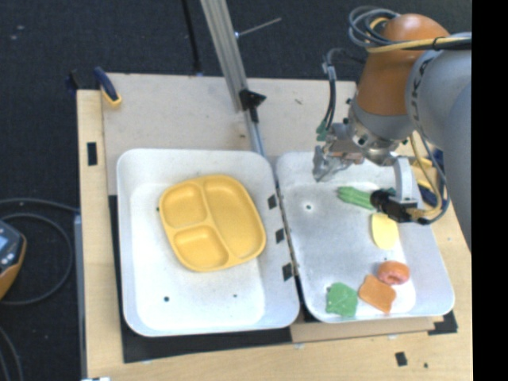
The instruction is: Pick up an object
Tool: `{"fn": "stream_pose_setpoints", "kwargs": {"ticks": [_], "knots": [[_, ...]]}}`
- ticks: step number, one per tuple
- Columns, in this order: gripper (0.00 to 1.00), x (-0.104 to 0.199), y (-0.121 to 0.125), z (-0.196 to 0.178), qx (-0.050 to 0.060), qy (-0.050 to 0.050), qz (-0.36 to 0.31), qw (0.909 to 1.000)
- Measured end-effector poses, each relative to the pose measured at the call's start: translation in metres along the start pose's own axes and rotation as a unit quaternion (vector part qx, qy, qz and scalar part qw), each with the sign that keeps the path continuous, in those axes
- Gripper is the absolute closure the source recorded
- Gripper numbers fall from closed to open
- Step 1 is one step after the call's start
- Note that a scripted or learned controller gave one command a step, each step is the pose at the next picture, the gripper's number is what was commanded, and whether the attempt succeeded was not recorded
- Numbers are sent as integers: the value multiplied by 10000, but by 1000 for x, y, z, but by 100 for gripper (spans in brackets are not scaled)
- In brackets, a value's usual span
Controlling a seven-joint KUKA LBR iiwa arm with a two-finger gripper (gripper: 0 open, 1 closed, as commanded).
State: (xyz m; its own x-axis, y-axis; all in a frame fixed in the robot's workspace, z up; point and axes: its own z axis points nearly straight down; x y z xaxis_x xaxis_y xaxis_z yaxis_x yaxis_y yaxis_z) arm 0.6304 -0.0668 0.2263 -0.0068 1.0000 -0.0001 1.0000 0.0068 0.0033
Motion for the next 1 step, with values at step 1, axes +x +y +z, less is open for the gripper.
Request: {"fn": "stream_pose_setpoints", "kwargs": {"ticks": [1], "knots": [[100, 52, 4, -9, -1, 7, -5, 10000]]}}
